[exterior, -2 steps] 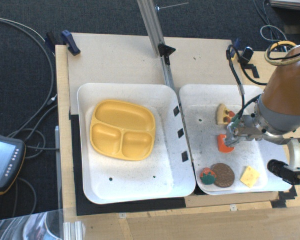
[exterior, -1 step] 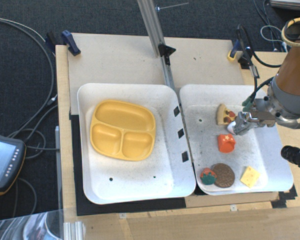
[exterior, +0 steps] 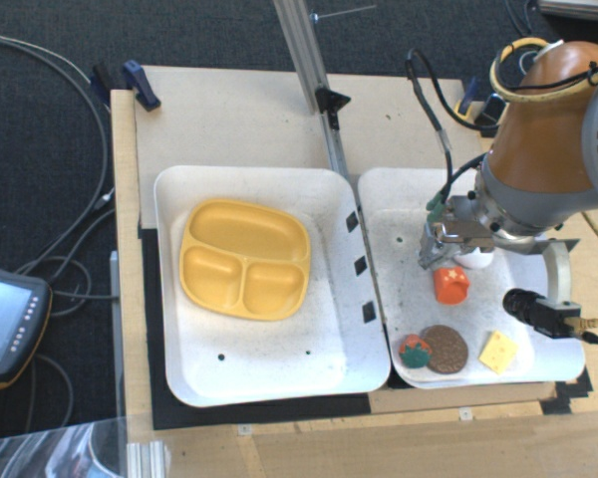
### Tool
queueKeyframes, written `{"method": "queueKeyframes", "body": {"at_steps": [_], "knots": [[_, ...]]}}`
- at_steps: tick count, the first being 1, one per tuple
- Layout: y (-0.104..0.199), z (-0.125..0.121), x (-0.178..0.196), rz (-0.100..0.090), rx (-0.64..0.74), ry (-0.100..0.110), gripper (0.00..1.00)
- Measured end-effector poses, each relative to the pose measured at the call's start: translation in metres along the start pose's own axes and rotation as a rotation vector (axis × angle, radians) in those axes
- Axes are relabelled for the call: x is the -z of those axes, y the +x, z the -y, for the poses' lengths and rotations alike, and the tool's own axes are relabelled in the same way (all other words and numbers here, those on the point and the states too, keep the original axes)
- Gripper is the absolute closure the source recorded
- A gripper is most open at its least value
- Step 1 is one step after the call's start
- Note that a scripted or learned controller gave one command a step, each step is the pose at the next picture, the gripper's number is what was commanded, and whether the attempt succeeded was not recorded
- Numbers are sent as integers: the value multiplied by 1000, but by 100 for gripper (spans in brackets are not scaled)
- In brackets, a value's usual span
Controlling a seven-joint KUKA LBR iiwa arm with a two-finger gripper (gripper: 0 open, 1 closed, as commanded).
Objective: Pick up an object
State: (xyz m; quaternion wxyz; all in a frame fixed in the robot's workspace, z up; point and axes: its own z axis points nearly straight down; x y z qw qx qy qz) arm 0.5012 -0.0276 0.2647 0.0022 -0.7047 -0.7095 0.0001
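The right bin (exterior: pixel 399 267) holds an orange-red cup-shaped toy (exterior: pixel 451 285), a brown round patty (exterior: pixel 445 349), a small red and green strawberry-like piece (exterior: pixel 415 351) and a yellow cheese wedge (exterior: pixel 498 351). My gripper (exterior: pixel 445 252) hangs low over the right bin, just above and behind the orange toy. A white object (exterior: pixel 478 259) shows beside the gripper. The arm's wrist covers the fingers from above.
The left bin (exterior: pixel 179 357) carries a yellow divided plate (exterior: pixel 245 258). A metal pole (exterior: pixel 309 48) slants up from between the bins. Black clips (exterior: pixel 360 263) line the divide. Cables lie on the floor at the left.
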Motion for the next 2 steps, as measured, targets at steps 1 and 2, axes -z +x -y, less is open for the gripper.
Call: {"method": "queueKeyframes", "body": {"at_steps": [1, 2], "knots": [[50, -9, 4, 1, 1, -4, 100], [111, -18, -13, 1, 1, -2, 100]]}}
